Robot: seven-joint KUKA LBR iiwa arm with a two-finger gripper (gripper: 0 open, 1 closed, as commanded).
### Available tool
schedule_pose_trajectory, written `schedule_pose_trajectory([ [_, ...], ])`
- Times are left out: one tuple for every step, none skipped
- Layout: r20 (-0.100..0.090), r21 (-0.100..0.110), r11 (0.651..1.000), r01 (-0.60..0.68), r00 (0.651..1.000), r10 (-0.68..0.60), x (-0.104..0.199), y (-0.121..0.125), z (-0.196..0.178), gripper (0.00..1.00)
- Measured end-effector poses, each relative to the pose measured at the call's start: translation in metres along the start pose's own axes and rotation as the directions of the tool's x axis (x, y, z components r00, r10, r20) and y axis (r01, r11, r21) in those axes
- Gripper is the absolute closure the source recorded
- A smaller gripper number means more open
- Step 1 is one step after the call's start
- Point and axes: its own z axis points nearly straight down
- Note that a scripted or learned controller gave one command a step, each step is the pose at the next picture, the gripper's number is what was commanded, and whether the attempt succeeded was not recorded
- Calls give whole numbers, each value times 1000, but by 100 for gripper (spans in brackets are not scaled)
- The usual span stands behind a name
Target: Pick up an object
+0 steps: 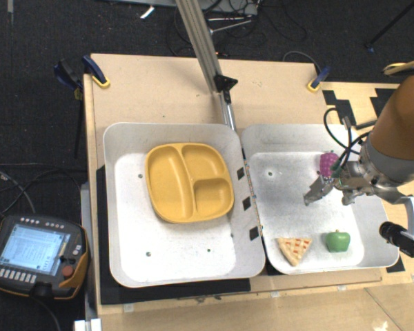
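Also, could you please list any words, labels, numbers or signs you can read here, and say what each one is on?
None can be read.
The handheld control pendant has a lit screen and rows of buttons, but its text is too small and blurred.
The yellow divided plate, both white bins and the toy food show no lettering.

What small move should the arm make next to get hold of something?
Probably shift the gripper slightly up the picture and lower it onto the purple item. That item lies right beside it in the right bin, while the green pepper and waffle wedge sit farther off near the front rim.
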Motion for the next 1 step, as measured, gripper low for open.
schedule_pose_trajectory([
  [0, 0, 1000, -1, 1000, 1, 0, 0, 0, 0],
])
